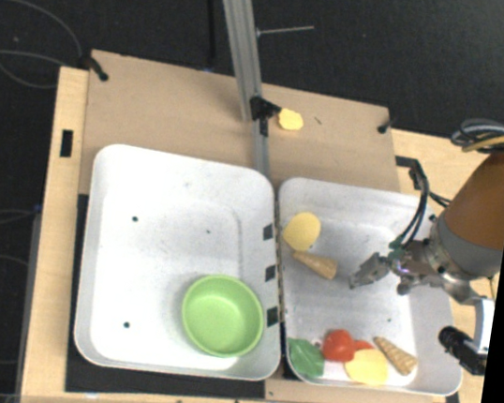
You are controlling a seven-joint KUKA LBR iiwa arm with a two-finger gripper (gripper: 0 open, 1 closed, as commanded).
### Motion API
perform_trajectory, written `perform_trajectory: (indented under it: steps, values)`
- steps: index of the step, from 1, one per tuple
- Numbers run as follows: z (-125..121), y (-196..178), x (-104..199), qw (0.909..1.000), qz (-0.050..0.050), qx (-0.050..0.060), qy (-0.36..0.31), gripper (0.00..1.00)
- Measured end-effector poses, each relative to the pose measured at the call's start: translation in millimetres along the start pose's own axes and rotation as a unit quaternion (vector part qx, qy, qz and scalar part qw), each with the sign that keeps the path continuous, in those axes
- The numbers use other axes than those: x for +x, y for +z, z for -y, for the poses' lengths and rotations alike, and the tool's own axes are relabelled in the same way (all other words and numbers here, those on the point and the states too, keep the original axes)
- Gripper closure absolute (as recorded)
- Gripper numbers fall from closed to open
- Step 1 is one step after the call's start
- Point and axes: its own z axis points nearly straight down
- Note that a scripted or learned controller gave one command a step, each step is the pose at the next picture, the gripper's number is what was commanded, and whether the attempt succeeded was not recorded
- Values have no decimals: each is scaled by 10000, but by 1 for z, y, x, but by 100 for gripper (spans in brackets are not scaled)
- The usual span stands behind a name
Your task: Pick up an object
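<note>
My gripper (pixel 383 274) hangs over the middle of the right bin (pixel 365 209), its two fingers spread open with nothing between them. Left of it lie a yellow round piece (pixel 302 229) and a tan cone (pixel 315 265), a short gap from the fingertips. Along the bin's front edge sit a green piece (pixel 305 356), a red piece (pixel 338 344), a yellow piece (pixel 366 367) and a second tan cone (pixel 395 355). A green bowl (pixel 223 315) rests in the left bin (pixel 140 188) at its front right.
A grey metal post (pixel 243 47) slants up from between the bins at the back. A small yellow item (pixel 291 119) lies on the brown board behind the bins. The arm's orange band (pixel 485 195) rises at the right edge.
</note>
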Motion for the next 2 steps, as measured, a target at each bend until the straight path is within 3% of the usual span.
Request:
perform_trajectory:
  steps: [1,2]
  values:
    - [1,63,0,10000,-5,11,-2,0]
    - [-2,49,0,10000,-11,-41,18,100]
